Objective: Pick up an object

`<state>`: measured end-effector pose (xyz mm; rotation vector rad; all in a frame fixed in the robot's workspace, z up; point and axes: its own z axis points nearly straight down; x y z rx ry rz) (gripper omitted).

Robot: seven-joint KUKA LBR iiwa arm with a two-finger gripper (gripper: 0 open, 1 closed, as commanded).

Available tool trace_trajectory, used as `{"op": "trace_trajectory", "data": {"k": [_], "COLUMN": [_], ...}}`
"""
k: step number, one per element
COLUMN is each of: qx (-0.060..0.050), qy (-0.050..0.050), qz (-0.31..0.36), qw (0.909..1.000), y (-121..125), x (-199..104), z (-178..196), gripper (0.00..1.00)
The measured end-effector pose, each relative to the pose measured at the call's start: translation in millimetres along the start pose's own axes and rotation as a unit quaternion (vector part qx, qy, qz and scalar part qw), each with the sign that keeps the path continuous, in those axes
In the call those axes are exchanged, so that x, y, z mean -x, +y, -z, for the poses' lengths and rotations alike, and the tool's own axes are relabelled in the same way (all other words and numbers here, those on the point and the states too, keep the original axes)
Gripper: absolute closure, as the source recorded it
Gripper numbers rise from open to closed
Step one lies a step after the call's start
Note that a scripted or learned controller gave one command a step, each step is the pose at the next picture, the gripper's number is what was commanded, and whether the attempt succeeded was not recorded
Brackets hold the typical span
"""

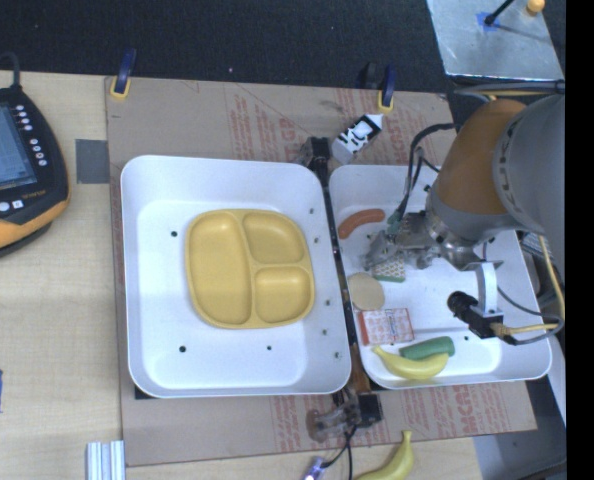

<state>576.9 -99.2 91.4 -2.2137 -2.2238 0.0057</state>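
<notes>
With the gripper (392, 258) low beside the sausage (361, 222), centre on one item; jaw state: cannot tell

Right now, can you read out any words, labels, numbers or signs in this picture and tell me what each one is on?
Nothing can be quoted; every text is too small or blurred.
Cardboard sheet: faint red printed lettering, unreadable.
Small red and white packet in the right bin: red print, blurred.
Black and white item above the bins: pattern, no legible text.
Handheld pendant: screen and buttons, unreadable.
</notes>
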Motion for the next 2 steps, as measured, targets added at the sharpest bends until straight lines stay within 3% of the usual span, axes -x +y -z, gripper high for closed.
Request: {"op": "trace_trajectory", "data": {"k": [1, 2], "qx": [-0.001, 0.001], "qy": [0.0, 0.001], "qz": [0.001, 0.0], "qw": [1.0, 1.0], "y": [-0.1, -0.9], "x": [0.7, -68.1], "z": [10.1, 100.8], "gripper": [1.0, 1.0]}}
